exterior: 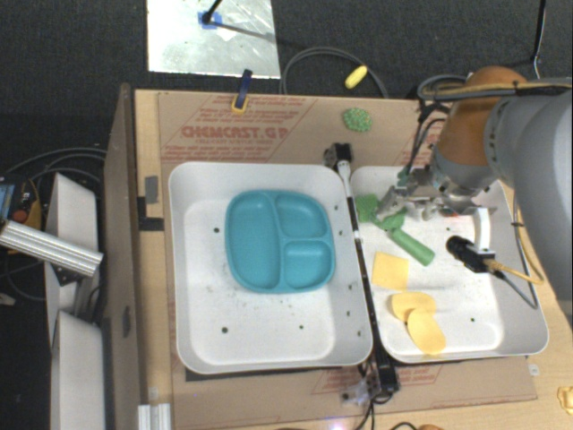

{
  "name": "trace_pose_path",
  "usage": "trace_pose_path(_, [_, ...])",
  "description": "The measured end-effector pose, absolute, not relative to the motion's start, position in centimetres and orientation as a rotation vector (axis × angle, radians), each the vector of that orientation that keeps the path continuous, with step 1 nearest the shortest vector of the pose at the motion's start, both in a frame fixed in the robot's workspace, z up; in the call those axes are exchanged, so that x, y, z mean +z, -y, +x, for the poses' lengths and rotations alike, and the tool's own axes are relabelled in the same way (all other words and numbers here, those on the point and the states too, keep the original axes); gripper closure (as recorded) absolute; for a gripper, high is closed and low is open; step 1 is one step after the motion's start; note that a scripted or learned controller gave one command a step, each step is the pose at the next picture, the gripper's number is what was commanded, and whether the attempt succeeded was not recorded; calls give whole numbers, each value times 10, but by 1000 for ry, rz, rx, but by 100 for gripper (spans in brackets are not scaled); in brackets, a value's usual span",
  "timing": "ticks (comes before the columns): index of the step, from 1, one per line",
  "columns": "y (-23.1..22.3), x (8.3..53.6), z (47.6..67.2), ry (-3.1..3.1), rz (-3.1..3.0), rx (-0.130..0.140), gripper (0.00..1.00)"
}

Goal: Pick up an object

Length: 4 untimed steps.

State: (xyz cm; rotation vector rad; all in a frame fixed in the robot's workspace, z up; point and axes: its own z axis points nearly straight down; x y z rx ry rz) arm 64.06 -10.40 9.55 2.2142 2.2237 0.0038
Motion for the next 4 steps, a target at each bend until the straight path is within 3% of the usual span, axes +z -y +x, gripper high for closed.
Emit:
trace_pose_path(1, [107, 121, 646, -2223, 2215, 5, 0])
trace_pose_path(2, [104, 156, 632, -2222, 2218, 4, 0])
trace_pose_path(3, [99, 82, 636, -2227, 2217, -1, 0])
trace_pose_path(4, [99, 86, 637, -2225, 2216, 2, 0])
